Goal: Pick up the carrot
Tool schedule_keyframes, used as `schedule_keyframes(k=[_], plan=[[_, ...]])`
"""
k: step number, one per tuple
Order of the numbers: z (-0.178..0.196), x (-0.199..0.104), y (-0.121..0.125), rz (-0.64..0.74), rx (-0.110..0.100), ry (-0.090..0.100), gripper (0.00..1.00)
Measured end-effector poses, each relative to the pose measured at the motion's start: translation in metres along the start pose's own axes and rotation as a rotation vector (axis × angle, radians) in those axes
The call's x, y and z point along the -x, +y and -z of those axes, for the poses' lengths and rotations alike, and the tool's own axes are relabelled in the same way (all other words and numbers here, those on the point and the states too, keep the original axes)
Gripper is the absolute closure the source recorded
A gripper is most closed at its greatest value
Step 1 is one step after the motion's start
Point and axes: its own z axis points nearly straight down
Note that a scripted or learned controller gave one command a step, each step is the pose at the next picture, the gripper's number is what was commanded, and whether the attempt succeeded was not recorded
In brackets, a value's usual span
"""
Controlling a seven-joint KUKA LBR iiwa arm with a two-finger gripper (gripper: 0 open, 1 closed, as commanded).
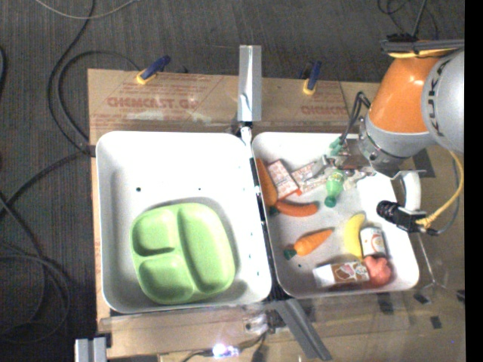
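A small orange carrot (313,240) with a green stub at its lower left end lies slanted in the middle of the right bin (411,274). A longer orange piece (298,209), carrot-like, lies flat just above it. The gripper (343,163) hangs under the orange-banded wrist over the bin's upper right part, up and to the right of the carrot and well apart from it. It hovers over a green bottle (332,191) and some packets (308,173).
Beside the carrot lie a yellow banana (353,234), a small jar (371,242), a flat box (343,274) and a red item (381,270). Another orange piece (264,183) leans on the bin's left wall. The left bin (113,164) holds a green divided plate (183,252).
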Motion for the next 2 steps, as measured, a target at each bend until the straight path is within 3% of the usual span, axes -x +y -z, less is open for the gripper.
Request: schedule_keyframes(k=[1,2], plan=[[-0.013,-0.039,-0.047,0.202,0.0,0.0,0.0],[-0.105,-0.001,-0.081,0.38,0.016,-0.003,0.0]])
